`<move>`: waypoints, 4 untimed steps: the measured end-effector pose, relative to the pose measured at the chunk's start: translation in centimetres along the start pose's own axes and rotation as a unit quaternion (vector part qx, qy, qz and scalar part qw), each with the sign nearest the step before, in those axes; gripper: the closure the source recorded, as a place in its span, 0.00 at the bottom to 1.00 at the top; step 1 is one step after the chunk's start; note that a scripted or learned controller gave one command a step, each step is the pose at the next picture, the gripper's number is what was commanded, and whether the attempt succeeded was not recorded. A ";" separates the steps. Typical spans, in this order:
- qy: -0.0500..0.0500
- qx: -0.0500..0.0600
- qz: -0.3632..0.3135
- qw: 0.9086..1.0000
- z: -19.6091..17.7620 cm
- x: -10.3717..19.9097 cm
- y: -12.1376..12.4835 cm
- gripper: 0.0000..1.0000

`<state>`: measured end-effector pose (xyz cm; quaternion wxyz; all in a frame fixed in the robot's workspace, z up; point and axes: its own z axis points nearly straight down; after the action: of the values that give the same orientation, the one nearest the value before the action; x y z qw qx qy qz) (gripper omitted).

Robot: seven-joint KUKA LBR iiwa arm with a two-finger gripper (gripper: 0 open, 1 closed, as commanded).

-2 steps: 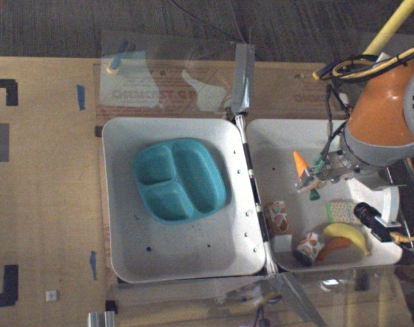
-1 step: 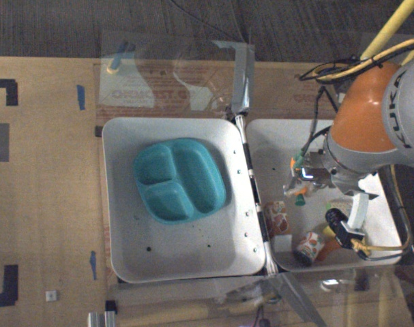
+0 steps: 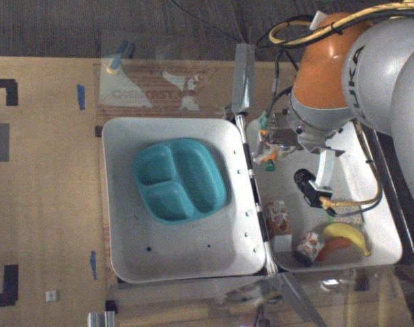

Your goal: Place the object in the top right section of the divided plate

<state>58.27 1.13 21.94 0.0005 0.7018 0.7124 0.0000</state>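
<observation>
Divided plate (image 3: 181, 180) in left bin (image 3: 118, 203), centre-left of frame. Candidate objects, banana (image 3: 348, 236) among them, lower right in right bin (image 3: 288, 189). Picking stage, judging by tool (image 3: 268, 147) at that bin's upper left; grip state impossible to tell. Next: secure grab, then carry leftward.

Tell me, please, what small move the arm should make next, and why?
Probably lower the gripper to grasp something: it hangs over the right bin, where the banana and other items lie, while the teal divided plate sits in the left bin.
</observation>
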 end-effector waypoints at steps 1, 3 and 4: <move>-0.001 -0.002 -0.104 0.995 -0.8 5.6 6.1 1.00; 0.000 -0.001 0.031 1.000 -12.1 10.3 8.5 0.00; 0.000 -0.001 -0.068 0.998 -21.7 16.5 8.6 0.00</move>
<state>66.59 17.77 43.63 0.0014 0.6516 0.7586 0.0008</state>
